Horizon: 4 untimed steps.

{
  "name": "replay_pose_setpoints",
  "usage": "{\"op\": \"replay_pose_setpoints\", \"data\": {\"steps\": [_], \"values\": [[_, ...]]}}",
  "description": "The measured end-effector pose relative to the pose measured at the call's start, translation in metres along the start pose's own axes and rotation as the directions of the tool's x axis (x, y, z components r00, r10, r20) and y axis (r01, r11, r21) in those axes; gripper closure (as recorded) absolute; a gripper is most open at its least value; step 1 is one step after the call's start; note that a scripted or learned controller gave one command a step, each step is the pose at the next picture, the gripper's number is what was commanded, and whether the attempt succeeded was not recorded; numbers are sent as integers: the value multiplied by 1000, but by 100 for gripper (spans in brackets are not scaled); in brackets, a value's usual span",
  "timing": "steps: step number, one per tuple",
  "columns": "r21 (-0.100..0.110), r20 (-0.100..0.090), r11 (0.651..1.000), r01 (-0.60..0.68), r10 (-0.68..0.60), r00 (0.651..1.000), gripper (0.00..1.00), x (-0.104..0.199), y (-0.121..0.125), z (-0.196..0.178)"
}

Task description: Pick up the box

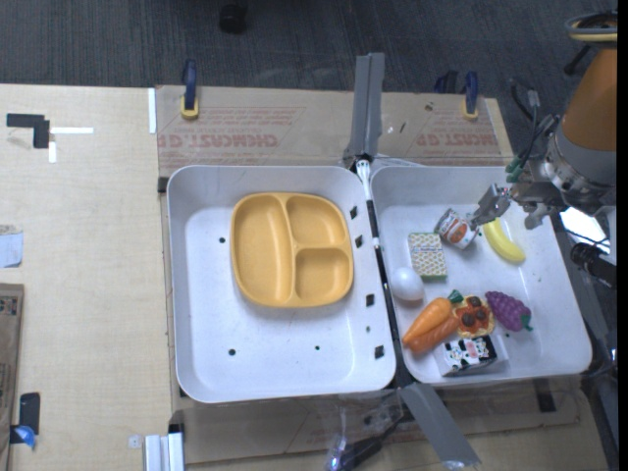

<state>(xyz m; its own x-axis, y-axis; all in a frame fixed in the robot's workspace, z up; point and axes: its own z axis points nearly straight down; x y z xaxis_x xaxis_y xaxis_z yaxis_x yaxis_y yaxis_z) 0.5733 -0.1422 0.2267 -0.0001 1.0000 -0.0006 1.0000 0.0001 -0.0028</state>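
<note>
Currently gripper (488, 207) hovers in approach with fingers apart, nothing between them, box (427, 255) just below-left of it beside the can (454, 229); next move: shift over, descend.

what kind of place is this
Probably a robot lab test bench: two white bins side by side on a clamped board, toy food such as a carrot, and a robot arm reaching in.
</note>
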Motion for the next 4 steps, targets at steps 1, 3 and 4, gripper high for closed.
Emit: {"op": "replay_pose_setpoints", "data": {"steps": [1,3,4], "values": [[1,0,995,-100,100,995,0,45,36,74],[2,0,989,-147,147,989,100,44,6,128],[-1,0,994,-107,107,994,100,114,7,36]]}}
